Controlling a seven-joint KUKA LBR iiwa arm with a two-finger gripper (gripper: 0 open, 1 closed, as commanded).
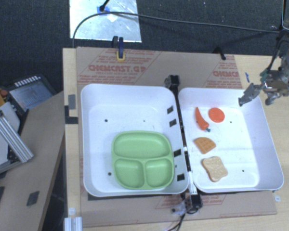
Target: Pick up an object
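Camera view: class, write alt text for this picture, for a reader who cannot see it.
A robot's end effector hovers at the far right corner of the right bin, which holds a carrot, a tomato slice, a waffle and a bread slice. The left bin holds a green divided plate.

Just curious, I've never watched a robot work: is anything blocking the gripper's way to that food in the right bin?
Nothing visible does. The gripper hangs over the right bin's far right corner, with bare white floor between it and the tomato slice.
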